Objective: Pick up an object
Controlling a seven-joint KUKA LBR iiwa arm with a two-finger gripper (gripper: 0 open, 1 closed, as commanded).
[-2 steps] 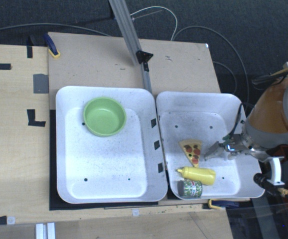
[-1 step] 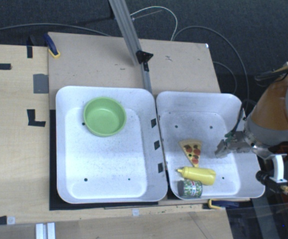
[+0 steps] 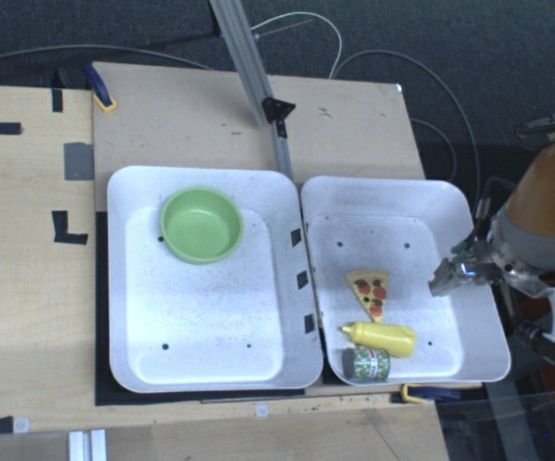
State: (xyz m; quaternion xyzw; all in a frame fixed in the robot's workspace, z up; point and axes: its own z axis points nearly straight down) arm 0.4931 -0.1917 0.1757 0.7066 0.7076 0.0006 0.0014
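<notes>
Grey gripper [image 3: 447, 279] at right bin [image 3: 450, 200] edge, blurred; fingers' state unclear; arm cropped.

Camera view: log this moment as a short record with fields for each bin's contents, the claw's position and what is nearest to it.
left bin: green bowl, upright, in the far left part
right bin: pizza slice toy, yellow bottle lying on its side, green can at the near wall
bottle and can: side by side, contact unclear
claw: over the right bin's right side, apart from all objects
nearest object to claw: pizza slice toy
</notes>
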